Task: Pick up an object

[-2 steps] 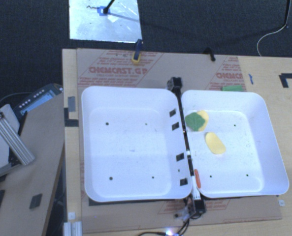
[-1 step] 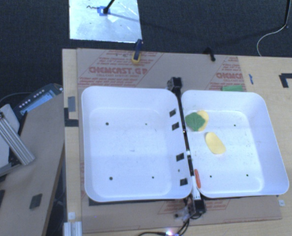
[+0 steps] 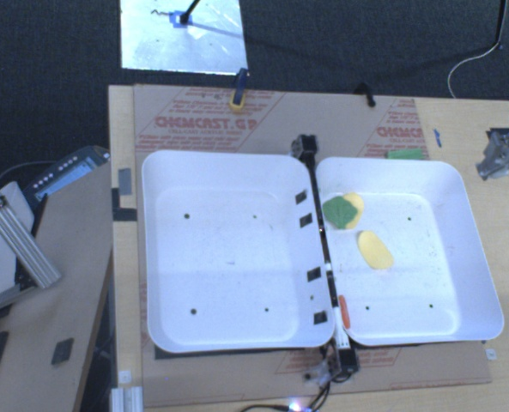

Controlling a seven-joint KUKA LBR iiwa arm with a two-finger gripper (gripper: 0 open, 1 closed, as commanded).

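Right now the end effector waits far from the right bin — I cannot tell its state — next it must reach the yellow piece inside

Grey metallic gripper, green-tinged top edge

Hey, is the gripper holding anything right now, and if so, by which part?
Nothing is held. The gripper is at the right edge, outside the bins, nothing between its fingers. The yellow piece lies in the right bin.
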